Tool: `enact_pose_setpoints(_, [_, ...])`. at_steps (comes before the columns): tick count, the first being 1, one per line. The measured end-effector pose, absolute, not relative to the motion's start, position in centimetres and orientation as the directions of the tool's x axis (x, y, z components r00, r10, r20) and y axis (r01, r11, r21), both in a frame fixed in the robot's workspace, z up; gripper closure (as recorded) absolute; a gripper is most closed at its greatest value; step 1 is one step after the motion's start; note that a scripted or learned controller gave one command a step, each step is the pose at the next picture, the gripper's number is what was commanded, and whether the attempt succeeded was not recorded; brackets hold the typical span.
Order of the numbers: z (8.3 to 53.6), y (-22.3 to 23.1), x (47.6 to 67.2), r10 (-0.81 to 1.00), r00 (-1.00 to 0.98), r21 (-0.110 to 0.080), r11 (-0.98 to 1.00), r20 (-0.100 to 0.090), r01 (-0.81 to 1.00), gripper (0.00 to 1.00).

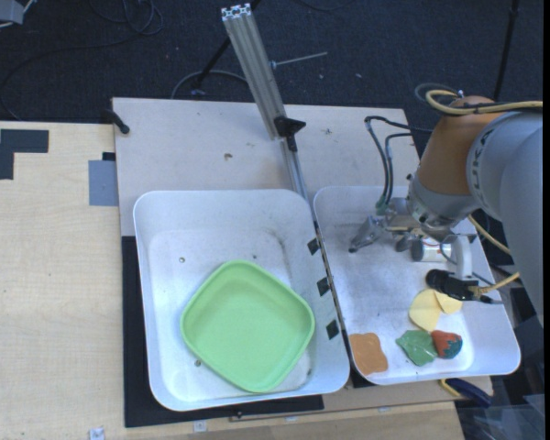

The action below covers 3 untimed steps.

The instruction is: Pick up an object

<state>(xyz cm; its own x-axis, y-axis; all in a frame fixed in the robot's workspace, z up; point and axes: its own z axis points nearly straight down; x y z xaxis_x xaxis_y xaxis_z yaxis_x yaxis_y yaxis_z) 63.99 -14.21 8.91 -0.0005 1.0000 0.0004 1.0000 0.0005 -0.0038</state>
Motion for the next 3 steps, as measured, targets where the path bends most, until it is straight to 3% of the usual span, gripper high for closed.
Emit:
enact_pose_setpoints(1, [10.1, -14.3, 64.1, 1.000, 0.000, 0.000, 0.000, 0.000, 1.000, 1.00])
enact_pose_setpoints(3, [20.3, -14.5, 65.2, 1.000, 0.000, 0.004, 0.000, -0.001, 1.000, 1.00])
